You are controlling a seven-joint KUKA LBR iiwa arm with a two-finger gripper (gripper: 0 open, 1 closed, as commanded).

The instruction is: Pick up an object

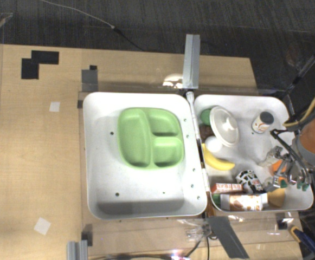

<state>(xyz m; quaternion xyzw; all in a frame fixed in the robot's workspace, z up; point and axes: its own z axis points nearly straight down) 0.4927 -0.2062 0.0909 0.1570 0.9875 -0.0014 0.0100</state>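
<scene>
Yellow plastic banana [218,162] near left wall of right white bin [244,101], beside white cup [224,125]. Green divided tray [149,137] in left white bin [100,188]. Gripper [287,172] at right bin's right edge; jaw state indeterminable.

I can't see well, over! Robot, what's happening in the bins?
Gripper low in right bin, grip unclear. Banana untouched. Green tray in left bin.

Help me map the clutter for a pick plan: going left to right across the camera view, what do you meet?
Green divided tray → banana → white bowl → small round container → gripper.
</scene>
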